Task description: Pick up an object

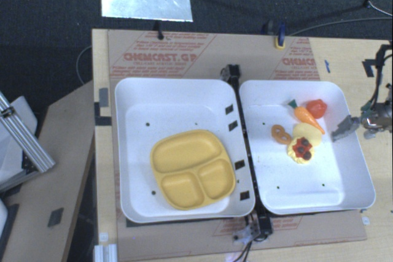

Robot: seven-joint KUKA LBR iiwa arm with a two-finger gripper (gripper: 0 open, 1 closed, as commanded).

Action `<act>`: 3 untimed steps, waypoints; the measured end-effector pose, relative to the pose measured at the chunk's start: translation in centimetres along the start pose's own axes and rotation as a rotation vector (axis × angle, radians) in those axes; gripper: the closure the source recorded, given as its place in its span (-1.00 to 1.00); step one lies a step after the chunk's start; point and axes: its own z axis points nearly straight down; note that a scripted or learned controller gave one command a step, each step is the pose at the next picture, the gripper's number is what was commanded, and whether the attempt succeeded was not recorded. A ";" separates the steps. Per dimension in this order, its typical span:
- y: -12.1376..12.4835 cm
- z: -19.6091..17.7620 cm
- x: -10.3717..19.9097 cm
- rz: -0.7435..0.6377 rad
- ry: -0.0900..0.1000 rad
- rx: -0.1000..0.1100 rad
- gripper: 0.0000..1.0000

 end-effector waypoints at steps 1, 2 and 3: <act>0.7 4.9 0.8 0.000 0.001 0.002 -1.00; 0.6 9.5 1.7 0.002 0.001 0.002 -1.00; -0.4 14.3 1.7 0.003 0.001 0.001 -1.00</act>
